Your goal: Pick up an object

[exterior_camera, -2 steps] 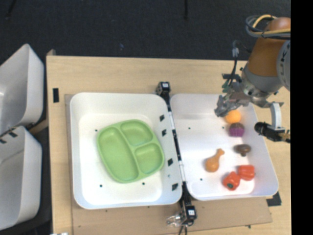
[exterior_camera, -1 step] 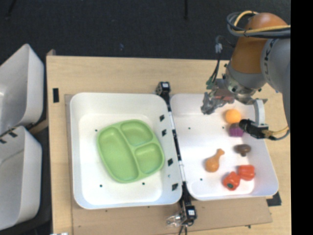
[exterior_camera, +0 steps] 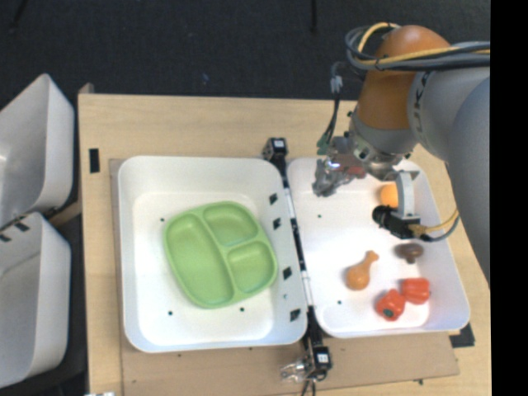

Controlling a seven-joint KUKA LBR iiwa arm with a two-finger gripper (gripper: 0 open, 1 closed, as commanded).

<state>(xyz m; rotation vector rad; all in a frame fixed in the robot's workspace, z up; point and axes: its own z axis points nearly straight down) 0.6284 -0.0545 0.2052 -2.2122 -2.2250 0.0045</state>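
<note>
Green tray (exterior_camera: 219, 254), white bins (exterior_camera: 132, 320), red pepper (exterior_camera: 403, 297), orange gourd (exterior_camera: 360, 272).

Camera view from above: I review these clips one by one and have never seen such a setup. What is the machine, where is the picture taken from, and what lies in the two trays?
This is one picture from a fixed camera above a wooden bench, looking down at a slant. The machine is a grey robot arm with an orange band, reaching in from the right. Its gripper hangs over the far left part of the right white bin; I see nothing held in it. That bin holds small toy foods: an orange gourd-shaped piece, two red pepper-like pieces, a small brown piece and a yellow-orange piece beside the arm. The left white bin holds a green three-compartment plastic plate.
</note>
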